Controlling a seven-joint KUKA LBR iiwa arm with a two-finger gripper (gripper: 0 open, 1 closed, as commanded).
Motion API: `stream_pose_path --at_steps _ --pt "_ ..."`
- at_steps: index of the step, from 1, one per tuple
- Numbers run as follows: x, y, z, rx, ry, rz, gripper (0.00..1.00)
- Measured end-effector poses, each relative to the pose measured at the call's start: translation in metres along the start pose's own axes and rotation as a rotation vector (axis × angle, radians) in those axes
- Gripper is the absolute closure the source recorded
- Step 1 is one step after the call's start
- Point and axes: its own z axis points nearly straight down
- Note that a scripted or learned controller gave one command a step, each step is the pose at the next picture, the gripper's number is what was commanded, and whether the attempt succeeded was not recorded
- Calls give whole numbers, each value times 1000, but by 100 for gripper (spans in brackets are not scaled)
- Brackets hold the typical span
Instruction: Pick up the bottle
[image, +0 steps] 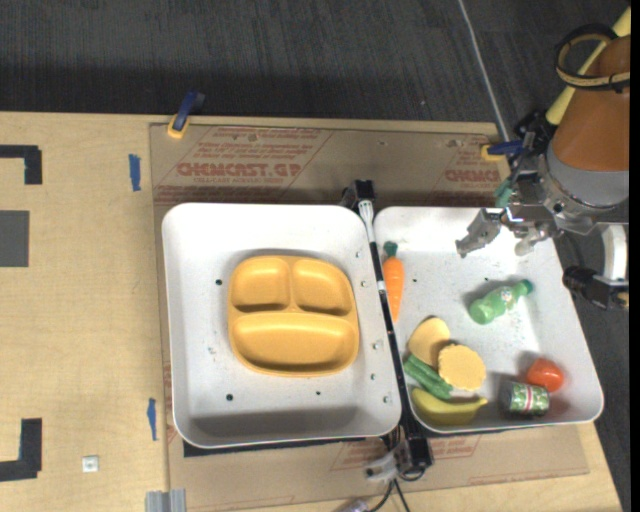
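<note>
The green bottle (497, 302) lies on its side in the right bin (440, 245), toward that bin's right half, its pale cap pointing up and right. My gripper (497, 237) hangs over the back of the same bin, a short way behind the bottle and apart from it. Its two fingers are spread open with nothing between them. The grey arm with its orange band (592, 130) comes in from the upper right.
Also in the right bin are a carrot (392, 283) by the left wall, a bun (450, 358), a banana (447, 404), a green pod (426, 377), a tomato (545, 375) and a small can (527, 398). The left bin (190, 300) holds a yellow divided plate (293, 311).
</note>
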Motion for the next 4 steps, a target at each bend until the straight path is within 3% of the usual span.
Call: stream_pose_path --at_steps 1,2,3,4 --pt "-39 -5 107 0 0 -21 0" --pt "-66 -48 153 -3 -3 120 0" --pt "-63 26 155 5 1 553 0" --pt "-58 77 31 -1 0 560 0"
